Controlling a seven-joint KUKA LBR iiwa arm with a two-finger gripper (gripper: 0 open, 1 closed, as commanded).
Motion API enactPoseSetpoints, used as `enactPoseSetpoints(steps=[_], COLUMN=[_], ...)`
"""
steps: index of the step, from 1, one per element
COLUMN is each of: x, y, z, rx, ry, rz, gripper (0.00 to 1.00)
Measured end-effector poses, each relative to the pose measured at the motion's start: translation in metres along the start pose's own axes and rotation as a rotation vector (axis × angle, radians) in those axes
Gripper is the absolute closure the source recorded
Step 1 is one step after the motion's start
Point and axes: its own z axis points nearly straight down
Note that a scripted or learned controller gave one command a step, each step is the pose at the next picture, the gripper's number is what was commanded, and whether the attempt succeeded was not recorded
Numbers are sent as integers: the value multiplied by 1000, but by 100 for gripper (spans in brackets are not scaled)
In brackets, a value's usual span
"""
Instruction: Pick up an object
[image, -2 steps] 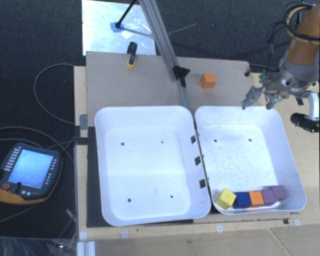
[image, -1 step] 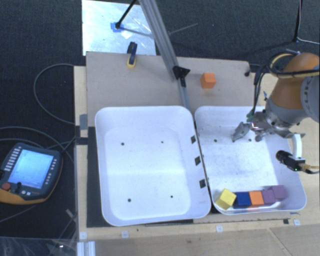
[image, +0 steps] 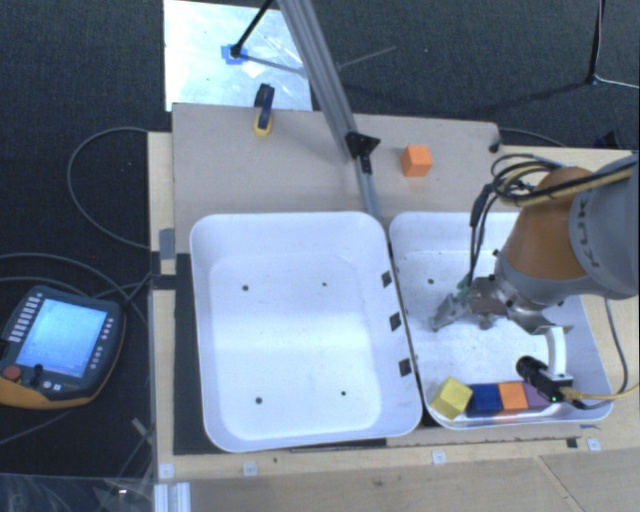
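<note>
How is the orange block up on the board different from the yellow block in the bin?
The orange block on the board sits alone outside the bins; the yellow block lies in the right bin, next to other colored blocks. Their colors differ. The yellow block lies nearer the gripper. Both look like small cubes.

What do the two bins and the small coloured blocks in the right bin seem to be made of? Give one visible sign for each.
Bins: left bin and right bin look like thin moulded white plastic, with rounded corners and smooth matte walls. Coloured blocks: probably painted wood or foam, given flat solid colours and crisp edges; the view cannot settle which.
</note>
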Motion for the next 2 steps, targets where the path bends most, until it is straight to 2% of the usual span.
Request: enactPoseSetpoints(steps=[1, 2], x=[-54, -57], y=[50, -2], z=[-124, 1], rx=[-21, -2], ry=[-9, -2], rz=[2, 4], gripper=[0, 0])
